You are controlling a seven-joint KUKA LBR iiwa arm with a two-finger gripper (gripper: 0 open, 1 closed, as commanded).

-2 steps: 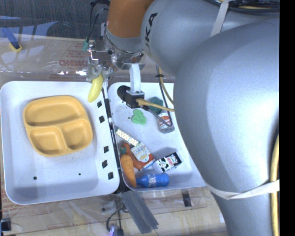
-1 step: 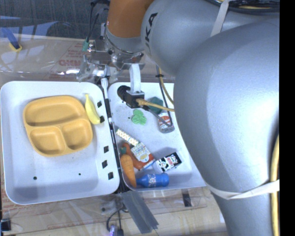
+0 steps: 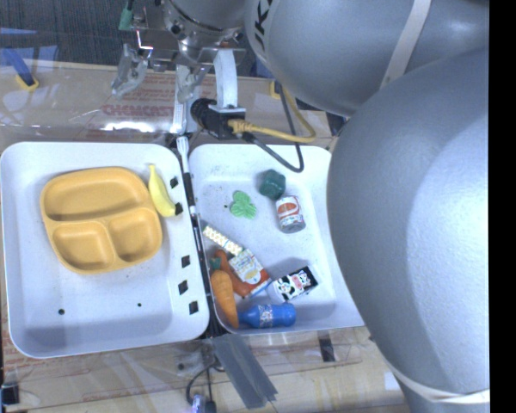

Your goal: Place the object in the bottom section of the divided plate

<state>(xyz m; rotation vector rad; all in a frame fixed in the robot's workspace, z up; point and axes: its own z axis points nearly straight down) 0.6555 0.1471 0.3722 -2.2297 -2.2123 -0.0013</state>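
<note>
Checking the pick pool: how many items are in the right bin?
7, though overlap may hide more: dark green block, green leaf piece, can up top; snack bar, carrot, black-and-white carton, blue bottle piled at the bottom.

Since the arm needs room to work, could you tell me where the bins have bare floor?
Left bin: bare below the yellow plate; the banana hugs the plate's right edge. Right bin: bare along its right wall beyond the can; crowded lower left around the carrot and blue bottle.

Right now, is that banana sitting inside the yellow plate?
No, the banana lies on the left bin's white floor, right beside the plate's right edge, not in any of its sections.
</note>
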